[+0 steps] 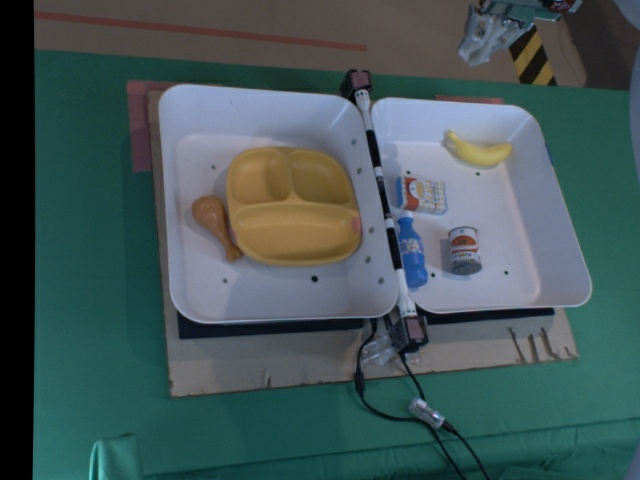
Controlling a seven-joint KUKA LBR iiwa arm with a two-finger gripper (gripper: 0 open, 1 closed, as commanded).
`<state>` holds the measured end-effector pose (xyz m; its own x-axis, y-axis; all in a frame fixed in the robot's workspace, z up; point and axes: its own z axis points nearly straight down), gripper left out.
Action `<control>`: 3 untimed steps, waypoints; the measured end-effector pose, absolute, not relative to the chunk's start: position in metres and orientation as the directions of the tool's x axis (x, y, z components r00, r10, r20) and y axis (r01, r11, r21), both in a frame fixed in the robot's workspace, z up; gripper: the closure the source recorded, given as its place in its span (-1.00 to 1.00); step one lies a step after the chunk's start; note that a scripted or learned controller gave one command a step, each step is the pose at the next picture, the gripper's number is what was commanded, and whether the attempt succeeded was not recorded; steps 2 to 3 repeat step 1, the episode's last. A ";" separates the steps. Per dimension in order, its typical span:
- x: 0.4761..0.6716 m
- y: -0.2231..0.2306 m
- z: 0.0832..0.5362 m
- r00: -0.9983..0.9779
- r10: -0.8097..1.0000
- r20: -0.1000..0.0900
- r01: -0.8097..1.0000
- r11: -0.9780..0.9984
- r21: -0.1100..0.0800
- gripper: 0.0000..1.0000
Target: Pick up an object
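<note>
Cables (400, 393): nearest of all, black leads trail off the cardboard's front edge onto the green cloth, with a small silver plug (425, 413) lying on them.
Cardboard sheet (270, 363): brown, flat under both bins, its front strip bare and a little frayed.
Left bin (190, 288): white, shallow, rounded corners — it sits touching the divider rail on its right side.
Yellow plate (290, 208): three compartments, resting in the middle of the left bin.
Drumstick (215, 223): an orange-brown toy chicken leg, lying just beside the plate's left rim, thick end toward the far side.
Divider rail (385, 208): a black-and-white rod running front to back between the two bins.
Right bin (560, 268): white, same shape as the other; it holds the four small things.
Blue bottle (411, 251): lying along the right bin's left wall, white cap pointing away, just beside the rail.
Can (464, 250): small, with a red and white label, near the bottle and apart from it.
Carton (420, 195): a little white box with orange and blue print, just beyond the bottle.
Banana (478, 149): yellow, curved, at the far side of the right bin, well apart from the rest.
Gripper (482, 40): pale grey, up beyond the far right corner of the bench, over the brown floor and well clear of both bins — nothing sits between its fingers, though how wide they stand I cannot tell.
</note>
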<state>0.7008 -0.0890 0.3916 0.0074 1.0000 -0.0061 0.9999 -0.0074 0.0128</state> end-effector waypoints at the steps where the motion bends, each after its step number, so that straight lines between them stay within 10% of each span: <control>1: 0.701 -0.067 0.408 0.007 1.000 -0.006 1.000 -0.007 0.015 1.00; 3: 0.701 -0.067 0.408 0.007 1.000 -0.006 1.000 -0.007 0.015 1.00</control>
